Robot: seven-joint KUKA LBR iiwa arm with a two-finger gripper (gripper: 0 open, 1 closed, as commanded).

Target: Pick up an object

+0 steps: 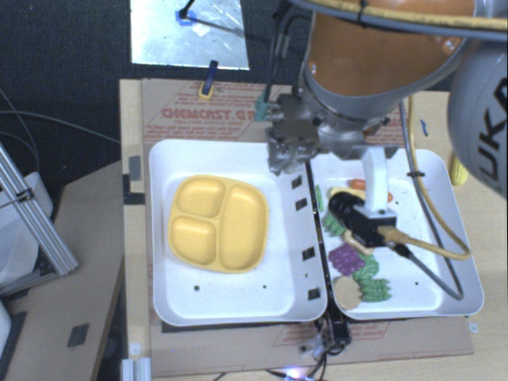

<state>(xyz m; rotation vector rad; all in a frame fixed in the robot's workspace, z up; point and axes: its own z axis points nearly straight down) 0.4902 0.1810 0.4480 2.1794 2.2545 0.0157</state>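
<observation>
Arm [373, 30]: grey body with a broad orange band. It enters from the right and top of the camera view and covers the far part of the right bin.
Gripper [287, 155]: grey metal, hanging over the far end of the line where the two bins meet. It is beside the far right corner of the left bin. Whether it is released, clenched or grasping anything cannot be made out from this angle.
Left bin [163, 292]: shallow and white, with rounded corners.
Yellow plate [218, 222]: three compartments, lying flat near the middle of the left bin, well apart from the gripper.
Right bin [468, 280]: shallow and white, touching the left bin along one long side. It bears a cluster of small pieces along its left wall.
Orange-red piece [357, 184]: farthest of the cluster and largely hidden by the robot's parts, so its shape is unclear.
Dark green piece [332, 222]: just beside the dividing wall, nearer the camera than the orange-red piece.
Purple piece [347, 258]: ruffled, near the middle of the cluster, touching the green things around it.
Leafy green piece [375, 289]: at the near end of the right bin, just right of the beige disc.
Beige disc [347, 292]: round and flat, in the near left corner of the right bin.
Cardboard sheet [198, 113]: printed in red, lying under both bins.
Shiny metal sheet [186, 22]: square, on the dark floor beyond the bench.
</observation>
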